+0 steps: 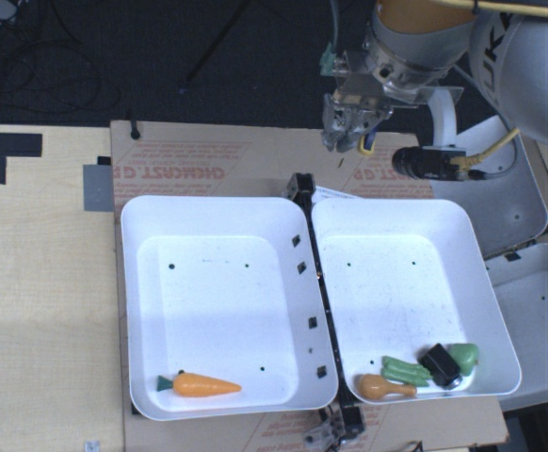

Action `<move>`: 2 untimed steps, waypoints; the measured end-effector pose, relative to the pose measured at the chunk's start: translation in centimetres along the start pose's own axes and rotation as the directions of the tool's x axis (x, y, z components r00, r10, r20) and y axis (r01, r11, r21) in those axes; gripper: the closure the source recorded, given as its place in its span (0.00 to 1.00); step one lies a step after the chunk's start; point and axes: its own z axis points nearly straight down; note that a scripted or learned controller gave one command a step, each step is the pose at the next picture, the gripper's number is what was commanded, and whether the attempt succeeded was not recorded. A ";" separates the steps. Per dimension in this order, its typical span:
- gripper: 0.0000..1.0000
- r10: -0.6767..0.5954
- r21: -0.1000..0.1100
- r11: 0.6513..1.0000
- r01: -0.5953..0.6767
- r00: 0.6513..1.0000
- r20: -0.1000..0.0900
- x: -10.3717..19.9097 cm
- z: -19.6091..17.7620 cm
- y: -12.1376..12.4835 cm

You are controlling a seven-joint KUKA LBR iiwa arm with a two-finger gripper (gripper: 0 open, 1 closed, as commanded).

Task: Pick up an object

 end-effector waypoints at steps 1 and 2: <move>1.00 0.004 0.011 1.000 -0.004 1.000 0.001 -5.6 4.9 -7.5; 1.00 -0.005 -0.015 1.000 0.005 1.000 -0.001 -4.1 -13.5 -3.3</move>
